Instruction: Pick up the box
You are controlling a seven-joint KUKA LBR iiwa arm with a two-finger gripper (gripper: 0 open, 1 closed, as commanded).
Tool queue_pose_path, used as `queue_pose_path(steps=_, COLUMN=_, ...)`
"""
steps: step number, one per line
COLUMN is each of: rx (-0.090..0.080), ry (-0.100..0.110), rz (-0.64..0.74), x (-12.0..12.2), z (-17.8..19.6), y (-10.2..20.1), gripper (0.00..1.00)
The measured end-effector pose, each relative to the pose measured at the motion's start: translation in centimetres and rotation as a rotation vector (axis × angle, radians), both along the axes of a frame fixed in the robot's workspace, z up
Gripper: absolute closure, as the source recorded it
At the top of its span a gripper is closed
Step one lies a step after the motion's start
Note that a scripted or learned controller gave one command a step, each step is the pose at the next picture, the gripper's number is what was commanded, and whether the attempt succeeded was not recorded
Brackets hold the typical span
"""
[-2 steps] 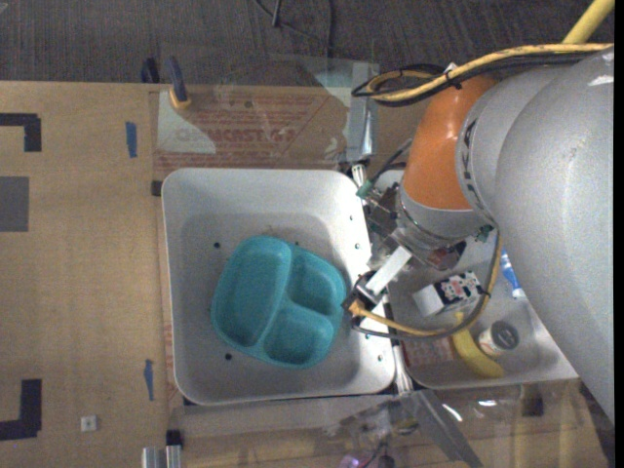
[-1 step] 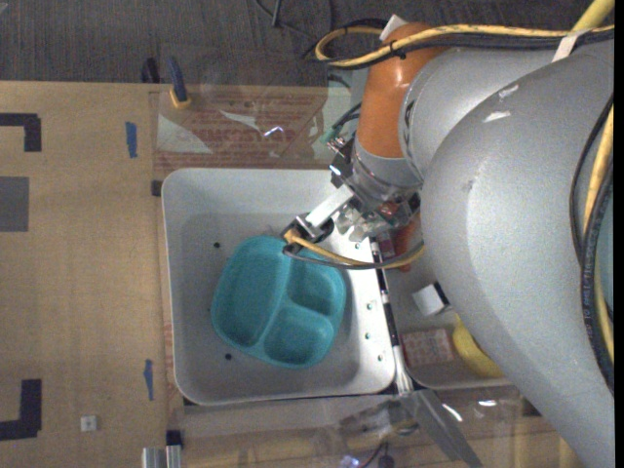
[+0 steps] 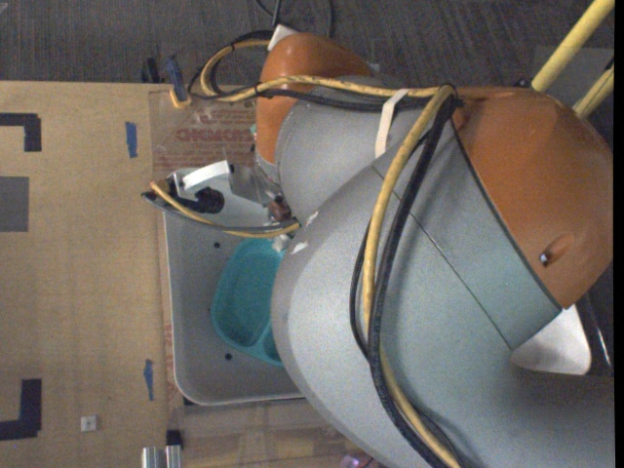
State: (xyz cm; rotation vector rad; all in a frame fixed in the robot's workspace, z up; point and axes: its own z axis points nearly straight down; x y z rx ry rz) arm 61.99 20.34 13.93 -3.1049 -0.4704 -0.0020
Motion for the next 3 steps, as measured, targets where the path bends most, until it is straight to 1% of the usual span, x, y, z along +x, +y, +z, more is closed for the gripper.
queue_pose_path(steps=1, rx=-0.001, ry=0.008, rz=0.196, x=-5.8, z=-0.9, y=-4.8, gripper=1.00)
queue_pose_path(steps=2, rx=-0.001, ry=0.005, rz=0.153, x=-5.7, z=7.8, y=-18.8, gripper=1.00)
queue_pose_path(steps=3, rx=-0.001, ry=0.004, rz=-0.068, x=-3.8, z=12.8, y=-27.0, gripper=1.00)
